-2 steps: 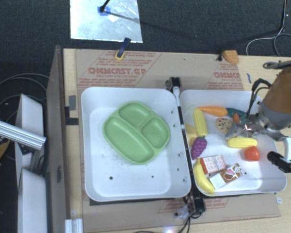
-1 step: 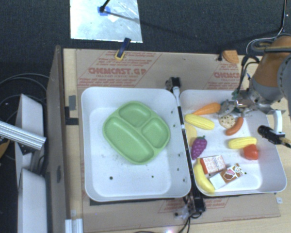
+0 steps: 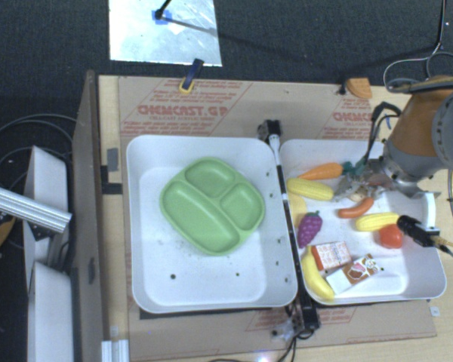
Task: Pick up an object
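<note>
Toy food pieces are lying loose in the right bin [image 3: 423, 281], and any of them could be the object to pick. An orange carrot [image 3: 322, 171] is resting near the bin's far wall, with a yellow corn cob [image 3: 309, 189] lying just in front of it. A red-orange sausage [image 3: 356, 207] is sitting right of the cob, and a short yellow piece [image 3: 377, 221] is lying just beyond that, close beside a red tomato [image 3: 391, 237]. Purple grapes [image 3: 309, 228] are sitting against the left wall. Toward the near wall a red carton [image 3: 331, 256] and a brown-and-white carton [image 3: 355, 271] are lying side by side, with a banana [image 3: 315, 275] curving along the near left corner. The gripper [image 3: 359, 179] is hanging low over the far half of this bin, between the carrot's tip and the sausage; whether it is clenched, released or grasping anything cannot be told, since its tip is blurring into the toys around it. The grey arm [image 3: 430, 130] with its orange band is reaching in from the right. The left bin [image 3: 204, 292] is holding a green divided plate [image 3: 211, 204] lying flat. Both bins are sitting on a cardboard-covered bench [image 3: 211, 104].
</note>
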You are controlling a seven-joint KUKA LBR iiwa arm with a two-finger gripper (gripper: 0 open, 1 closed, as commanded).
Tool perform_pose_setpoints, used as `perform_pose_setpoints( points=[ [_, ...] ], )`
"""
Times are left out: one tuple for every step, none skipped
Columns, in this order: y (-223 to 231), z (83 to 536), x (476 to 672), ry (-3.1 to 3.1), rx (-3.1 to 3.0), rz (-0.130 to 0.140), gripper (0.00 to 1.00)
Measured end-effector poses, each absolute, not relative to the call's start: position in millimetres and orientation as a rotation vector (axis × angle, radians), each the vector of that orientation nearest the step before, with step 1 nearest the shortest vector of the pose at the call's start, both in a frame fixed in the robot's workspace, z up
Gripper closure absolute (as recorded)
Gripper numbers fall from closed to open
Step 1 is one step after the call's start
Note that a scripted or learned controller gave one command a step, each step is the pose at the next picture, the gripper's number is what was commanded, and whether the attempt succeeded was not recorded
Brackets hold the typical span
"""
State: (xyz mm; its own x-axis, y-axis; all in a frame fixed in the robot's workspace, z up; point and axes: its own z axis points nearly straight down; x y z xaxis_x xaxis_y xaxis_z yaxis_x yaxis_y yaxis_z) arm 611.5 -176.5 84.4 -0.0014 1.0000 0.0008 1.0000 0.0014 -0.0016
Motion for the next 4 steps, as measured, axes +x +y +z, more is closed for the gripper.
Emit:
perform_pose_setpoints(
  points=[
    [-177.4,96.2,614.5,-2.228,-2.221,-0.005,1.00],
    [-177.3,95.6,614.3,-2.228,-2.220,-0.004,0.00],
    [-180.2,84.7,652.9,-2.213,-2.203,0.014,0.00],
    [-159.1,80.5,660.4,-2.213,-2.195,0.047,0.00]
  ],
)
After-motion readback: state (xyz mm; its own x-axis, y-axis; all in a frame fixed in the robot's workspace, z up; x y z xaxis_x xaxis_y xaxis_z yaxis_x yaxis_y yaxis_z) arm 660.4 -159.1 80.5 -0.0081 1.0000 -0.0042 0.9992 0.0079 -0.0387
